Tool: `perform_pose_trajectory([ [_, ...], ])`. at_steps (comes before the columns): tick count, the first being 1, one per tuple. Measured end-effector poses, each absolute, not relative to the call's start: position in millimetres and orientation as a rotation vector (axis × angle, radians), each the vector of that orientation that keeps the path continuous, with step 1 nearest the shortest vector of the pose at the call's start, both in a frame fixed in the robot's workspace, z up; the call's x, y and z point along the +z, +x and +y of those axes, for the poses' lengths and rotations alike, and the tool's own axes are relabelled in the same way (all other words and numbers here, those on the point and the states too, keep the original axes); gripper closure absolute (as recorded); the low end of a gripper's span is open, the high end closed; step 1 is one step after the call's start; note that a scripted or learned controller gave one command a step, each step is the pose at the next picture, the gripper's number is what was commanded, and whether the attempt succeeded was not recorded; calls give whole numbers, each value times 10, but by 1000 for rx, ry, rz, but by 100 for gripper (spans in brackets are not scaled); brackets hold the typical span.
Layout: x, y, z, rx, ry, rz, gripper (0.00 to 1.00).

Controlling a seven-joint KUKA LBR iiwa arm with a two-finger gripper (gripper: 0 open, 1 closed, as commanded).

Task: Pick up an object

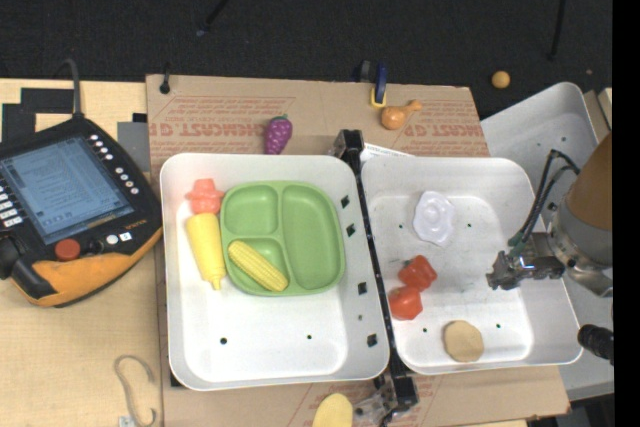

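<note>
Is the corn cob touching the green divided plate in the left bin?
Touching. The camera view shows the yellow corn cob lying inside the green divided plate's lower left compartment, resting on its surface, one end over the rim.

Both white bins look like smooth, slightly glossy plastic. The green divided plate, corn cob and yellow bottle look like glossy toy plastic. Matt brown cardboard lies beneath; the bench looks like pale wood.
</note>
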State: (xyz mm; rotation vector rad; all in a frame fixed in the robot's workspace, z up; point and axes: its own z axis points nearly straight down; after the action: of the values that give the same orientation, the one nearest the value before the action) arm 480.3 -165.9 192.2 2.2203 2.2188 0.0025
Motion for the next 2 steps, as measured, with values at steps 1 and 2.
perform_pose_trajectory([
  [1,2296,4810,-1668,2,2220,2220,100],
  [2,2194,5177,-1233,1,2218,2227,100],
])
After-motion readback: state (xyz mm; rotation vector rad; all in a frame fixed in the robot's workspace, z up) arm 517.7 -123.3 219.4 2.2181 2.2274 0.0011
